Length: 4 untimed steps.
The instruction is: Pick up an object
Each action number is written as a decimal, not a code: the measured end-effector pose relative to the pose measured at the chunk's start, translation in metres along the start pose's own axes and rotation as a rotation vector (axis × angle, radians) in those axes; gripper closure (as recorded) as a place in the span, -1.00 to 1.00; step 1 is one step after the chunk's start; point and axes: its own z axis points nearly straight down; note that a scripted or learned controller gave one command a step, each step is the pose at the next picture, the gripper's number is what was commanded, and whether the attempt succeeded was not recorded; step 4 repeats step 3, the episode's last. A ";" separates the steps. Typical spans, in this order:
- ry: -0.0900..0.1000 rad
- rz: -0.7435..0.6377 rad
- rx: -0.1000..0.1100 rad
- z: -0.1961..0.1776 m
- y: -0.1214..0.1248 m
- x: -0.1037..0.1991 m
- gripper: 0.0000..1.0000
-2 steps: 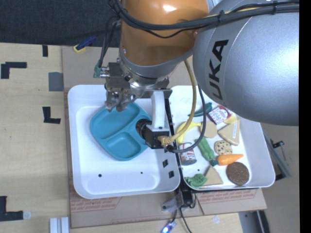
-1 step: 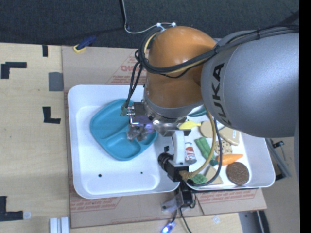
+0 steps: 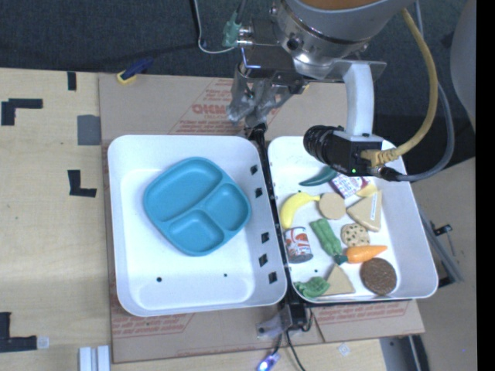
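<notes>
Arm: the grey arm (image 3: 332,6) is reaching in over the far edge of the bench, well above both bins.
Gripper: the gripper (image 3: 251,118) is pointing down at the far end of the seam where the two bins meet, just above their far rims and the cardboard sheet (image 3: 155,107) under them.
Gripper state: the view is not showing whether it is open or closed, so I cannot tell.
Left bin: the left bin (image 3: 186,288) is holding a blue plate (image 3: 197,205) with three sections, lying flat and slightly turned in the middle of the floor.
Right bin: the right bin (image 3: 406,207) is carrying a cluster of toy foods from its middle to its near edge.
Banana: the banana (image 3: 296,206) is lying by the left wall, curving toward a pale round slice (image 3: 332,205).
Can: the can (image 3: 298,244) is lying just nearer than the banana, beside a green vegetable (image 3: 327,236).
Chili: a dark green chili (image 3: 319,178) is lying farthest back in the cluster, next to a red packet (image 3: 343,184).
Cheese: the cheese wedge (image 3: 370,211) is lying toward the right wall, touching a cookie (image 3: 355,234).
Carrot: the carrot (image 3: 365,253) is lying just nearer than the cookie, pointing right.
Near edge: a brown disc (image 3: 378,275), a pale triangle (image 3: 339,280) and a green leaf (image 3: 313,287) are sitting in a row along the near rim.
</notes>
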 end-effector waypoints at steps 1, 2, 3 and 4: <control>-0.008 0.002 0.019 0.010 -0.007 0.001 1.00; -0.006 -0.002 0.019 0.011 -0.007 0.048 1.00; -0.015 0.002 0.033 0.149 -0.010 0.044 1.00; -0.015 0.002 0.033 0.149 -0.010 0.044 1.00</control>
